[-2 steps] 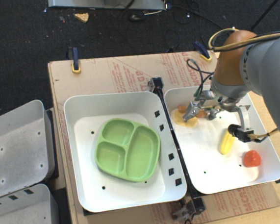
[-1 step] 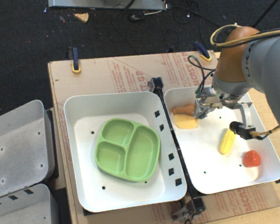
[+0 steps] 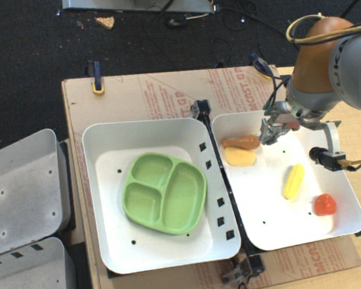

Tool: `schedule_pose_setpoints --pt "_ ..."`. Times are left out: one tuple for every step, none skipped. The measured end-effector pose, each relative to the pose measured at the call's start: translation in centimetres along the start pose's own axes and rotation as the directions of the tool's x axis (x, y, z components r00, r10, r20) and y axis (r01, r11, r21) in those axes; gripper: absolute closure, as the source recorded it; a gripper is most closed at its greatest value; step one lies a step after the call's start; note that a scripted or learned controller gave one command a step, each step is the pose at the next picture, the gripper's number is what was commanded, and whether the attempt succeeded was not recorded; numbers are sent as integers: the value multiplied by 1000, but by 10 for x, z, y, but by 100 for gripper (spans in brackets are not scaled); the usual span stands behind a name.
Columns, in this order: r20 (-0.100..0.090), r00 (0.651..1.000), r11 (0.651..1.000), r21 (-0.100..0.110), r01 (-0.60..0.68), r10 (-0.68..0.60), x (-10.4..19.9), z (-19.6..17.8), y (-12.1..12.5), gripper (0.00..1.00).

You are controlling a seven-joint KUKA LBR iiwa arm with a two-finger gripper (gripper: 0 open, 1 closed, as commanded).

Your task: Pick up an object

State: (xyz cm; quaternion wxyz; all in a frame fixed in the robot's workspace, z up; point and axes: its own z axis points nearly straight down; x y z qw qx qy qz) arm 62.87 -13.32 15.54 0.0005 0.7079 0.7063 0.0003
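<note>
Orange-brown sausage-shaped toy (image 3: 241, 143) lies at the right bin's (image 3: 350, 223) upper left, touching a pale yellow piece (image 3: 240, 158). Tool (image 3: 268, 135) hovers just beside its right end. Yellow corn (image 3: 293, 182) and red item (image 3: 324, 205) lie apart.

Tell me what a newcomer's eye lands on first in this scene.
The bright green divided plate draws the eye first, lying alone in the left bin. Next comes the grey arm with its orange band, its pincer hanging over the right bin just beside a hot dog, with a yellow corn cob and a red piece nearer the camera.
</note>
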Motion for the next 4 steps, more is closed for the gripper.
schedule_pose_setpoints --pt "1 1000 1000 -3 4 -4 0 -52 1 100" --pt "-1 1000 1000 -2 10 -10 57 -65 11 100" --pt "0 1000 1000 -1 8 -8 112 -59 19 100" --pt "-1 1000 1000 -1 10 -10 173 -58 26 100"
